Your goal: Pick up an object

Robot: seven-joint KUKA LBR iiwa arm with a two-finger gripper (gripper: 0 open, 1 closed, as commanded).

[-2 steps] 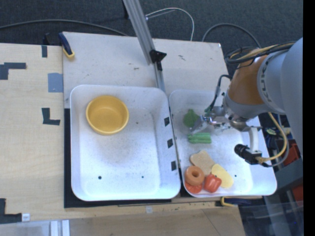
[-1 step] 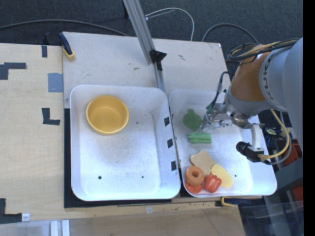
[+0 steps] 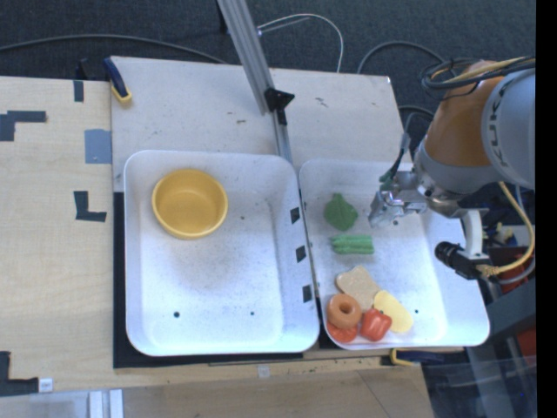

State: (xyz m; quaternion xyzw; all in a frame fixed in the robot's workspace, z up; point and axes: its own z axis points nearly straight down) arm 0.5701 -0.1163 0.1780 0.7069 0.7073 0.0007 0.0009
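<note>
The surface (image 3: 200, 111) in front of me carries two shallow white bins side by side; the left white bin (image 3: 139, 320) holds a round yellow plastic bowl (image 3: 190, 202) near its far left corner, well apart from my gripper (image 3: 387, 207), which hangs over the upper part of the right white bin (image 3: 452, 320). All the small pieces lie in that right bin, and they look like light, stiff toy foods that should not crush, though smooth plastic may slip. Nearest to me is a lumpy dark green toy vegetable (image 3: 339, 212), just beside my gripper on its left; I would close across its narrow middle. Just below it lies a flat green toy pea pod (image 3: 352, 246), low against the floor and harder to get under. Further down, near the front rim, sits a cluster: a tan toy bread slice (image 3: 357, 281), a pale yellow toy piece (image 3: 396, 312), an orange toy ring doughnut (image 3: 345, 310) and a small red toy pepper (image 3: 375, 325), touching one another, so a clean hold there looks awkward. I cannot tell whether my gripper is spread or closed; nothing shows within it.
</note>
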